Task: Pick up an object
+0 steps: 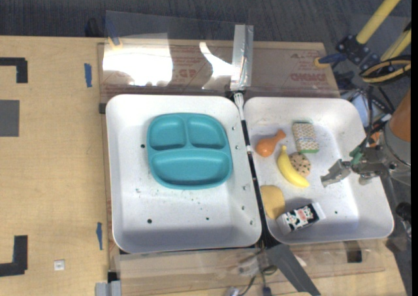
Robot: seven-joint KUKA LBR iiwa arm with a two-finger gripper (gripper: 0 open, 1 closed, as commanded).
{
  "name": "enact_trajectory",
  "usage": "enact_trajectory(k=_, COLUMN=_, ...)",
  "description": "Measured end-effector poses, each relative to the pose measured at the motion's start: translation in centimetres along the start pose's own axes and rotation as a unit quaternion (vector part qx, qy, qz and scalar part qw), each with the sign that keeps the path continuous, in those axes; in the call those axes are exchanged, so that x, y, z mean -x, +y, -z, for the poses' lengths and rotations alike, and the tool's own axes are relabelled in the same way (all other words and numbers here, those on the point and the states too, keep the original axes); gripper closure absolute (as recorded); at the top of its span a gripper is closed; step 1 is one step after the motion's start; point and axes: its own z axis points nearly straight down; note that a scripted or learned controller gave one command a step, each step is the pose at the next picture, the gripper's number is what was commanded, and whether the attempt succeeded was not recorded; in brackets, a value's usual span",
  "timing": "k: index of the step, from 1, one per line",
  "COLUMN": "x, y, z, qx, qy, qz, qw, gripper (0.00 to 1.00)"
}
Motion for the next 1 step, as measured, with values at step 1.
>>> enact_trajectory(k=1, x=-3.77, y=4.12, z=-10.53, qx=0.006, qy=-0.002, qz=0.046, qw=0.9989, gripper=0.0)
